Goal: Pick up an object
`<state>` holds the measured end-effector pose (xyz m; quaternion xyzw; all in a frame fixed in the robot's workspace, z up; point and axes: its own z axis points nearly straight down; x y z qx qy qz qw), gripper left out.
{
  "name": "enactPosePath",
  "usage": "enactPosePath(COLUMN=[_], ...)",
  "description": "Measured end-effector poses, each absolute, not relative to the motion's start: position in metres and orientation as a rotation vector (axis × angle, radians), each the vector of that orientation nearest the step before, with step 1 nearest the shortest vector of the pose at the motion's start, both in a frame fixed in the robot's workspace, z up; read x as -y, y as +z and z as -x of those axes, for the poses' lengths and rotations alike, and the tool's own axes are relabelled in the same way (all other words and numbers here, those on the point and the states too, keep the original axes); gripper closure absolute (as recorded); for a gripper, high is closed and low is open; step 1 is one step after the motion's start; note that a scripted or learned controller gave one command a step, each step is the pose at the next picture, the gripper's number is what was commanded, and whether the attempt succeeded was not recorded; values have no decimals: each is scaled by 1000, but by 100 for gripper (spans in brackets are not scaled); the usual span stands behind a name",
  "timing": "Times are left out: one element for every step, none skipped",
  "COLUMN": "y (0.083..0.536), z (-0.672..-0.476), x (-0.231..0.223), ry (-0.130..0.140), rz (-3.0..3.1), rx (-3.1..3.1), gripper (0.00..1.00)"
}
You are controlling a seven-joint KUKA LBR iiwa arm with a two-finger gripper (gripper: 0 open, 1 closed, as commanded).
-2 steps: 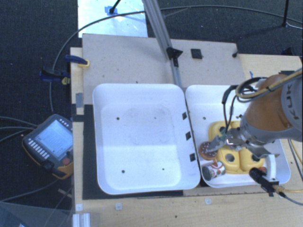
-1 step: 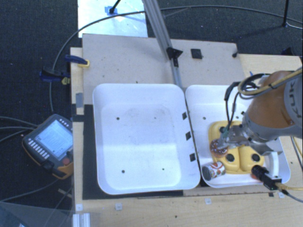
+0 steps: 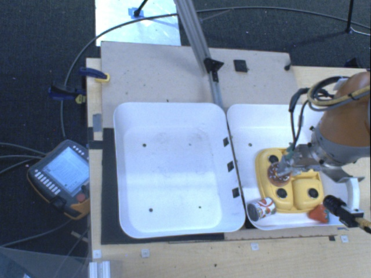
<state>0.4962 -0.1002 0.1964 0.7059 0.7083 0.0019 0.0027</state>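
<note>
The gripper was down on the yellow toy in the right bin. I could not tell its state. Nothing was lifted yet.

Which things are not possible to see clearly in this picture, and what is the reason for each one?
- Gripper, camera view: too small and blurred to tell how it stands over the yellow object.
- Yellow object: its upper right part is hidden by the arm.
- Can: label too small to read.
- Red object: partly hidden by a black part; kind unclear.
</note>
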Motion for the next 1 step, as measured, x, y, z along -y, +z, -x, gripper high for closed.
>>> enactPosePath(y=[254], z=[-504], x=[93], ry=[7], rz=[-2210], rx=[-2224], gripper=[100])
